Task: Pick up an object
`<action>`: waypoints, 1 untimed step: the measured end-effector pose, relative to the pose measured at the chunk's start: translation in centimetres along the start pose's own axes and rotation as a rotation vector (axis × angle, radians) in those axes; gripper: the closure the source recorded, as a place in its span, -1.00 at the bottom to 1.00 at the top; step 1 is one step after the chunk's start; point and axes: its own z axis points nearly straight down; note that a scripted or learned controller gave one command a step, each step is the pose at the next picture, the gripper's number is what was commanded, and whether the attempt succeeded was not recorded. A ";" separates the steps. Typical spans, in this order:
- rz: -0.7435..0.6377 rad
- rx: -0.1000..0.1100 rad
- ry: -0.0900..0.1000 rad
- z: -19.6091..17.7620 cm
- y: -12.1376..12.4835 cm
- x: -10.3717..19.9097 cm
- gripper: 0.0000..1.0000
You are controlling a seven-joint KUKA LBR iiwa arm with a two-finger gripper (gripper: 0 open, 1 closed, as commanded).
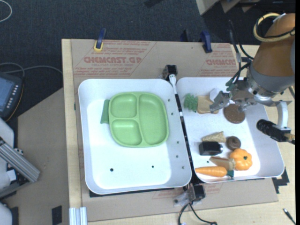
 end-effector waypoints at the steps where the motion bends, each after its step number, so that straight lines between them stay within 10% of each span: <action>1: -0.003 -0.014 -0.002 -0.7 0.3 0.0 -1.00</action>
